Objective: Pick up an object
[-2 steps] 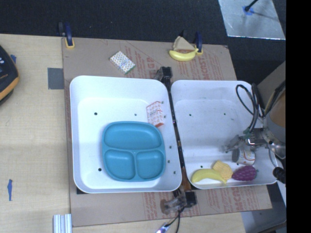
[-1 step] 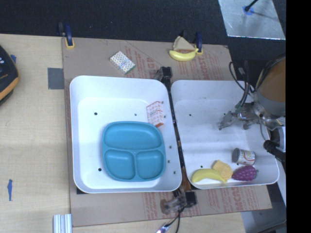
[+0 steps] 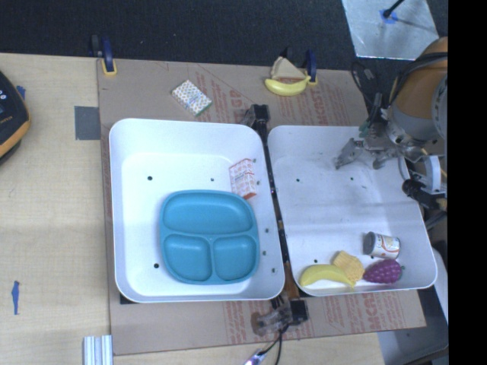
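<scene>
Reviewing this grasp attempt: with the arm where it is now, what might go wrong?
1. The gripper hangs over bare floor of the right bin, so closing here would likely catch nothing.
2. The can, grapes, cracker and banana crowd one corner near the wall, so a grasp may jostle neighbours.

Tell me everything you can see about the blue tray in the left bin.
The blue tray is a light blue, rounded rectangle that looks like smooth plastic. It has three compartments: one wide one along the far side and two smaller ones along the near side. It lies flat and upright on the floor of the left bin, toward its near right part. A small red-and-white packet lies just beyond its far right corner.
</scene>
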Robot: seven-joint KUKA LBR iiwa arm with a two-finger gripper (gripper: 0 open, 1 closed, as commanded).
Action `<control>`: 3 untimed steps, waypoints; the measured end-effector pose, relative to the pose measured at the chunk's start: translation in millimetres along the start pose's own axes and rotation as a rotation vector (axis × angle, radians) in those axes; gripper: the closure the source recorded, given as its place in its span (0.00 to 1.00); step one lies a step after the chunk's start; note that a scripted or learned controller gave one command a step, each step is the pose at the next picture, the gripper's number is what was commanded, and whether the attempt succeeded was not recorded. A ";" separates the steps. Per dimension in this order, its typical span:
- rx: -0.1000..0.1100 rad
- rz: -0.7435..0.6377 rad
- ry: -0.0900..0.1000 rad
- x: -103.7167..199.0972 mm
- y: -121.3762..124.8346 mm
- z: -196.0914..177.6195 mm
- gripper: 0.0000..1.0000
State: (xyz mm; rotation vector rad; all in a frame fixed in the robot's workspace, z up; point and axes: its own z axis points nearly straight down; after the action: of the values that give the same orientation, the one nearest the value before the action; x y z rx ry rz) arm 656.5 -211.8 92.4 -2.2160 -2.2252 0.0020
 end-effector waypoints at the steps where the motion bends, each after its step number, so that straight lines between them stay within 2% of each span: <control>1: 0.001 0.000 -0.001 0.1 -95.0 -46.4 0.00; 2: 0.002 0.000 0.000 0.5 -157.4 1.4 0.00; 3: -0.001 0.000 0.000 11.7 -65.2 0.2 0.00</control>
State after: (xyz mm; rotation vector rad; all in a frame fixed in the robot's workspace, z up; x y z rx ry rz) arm 591.2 -200.3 92.3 -2.2161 -2.2258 0.0006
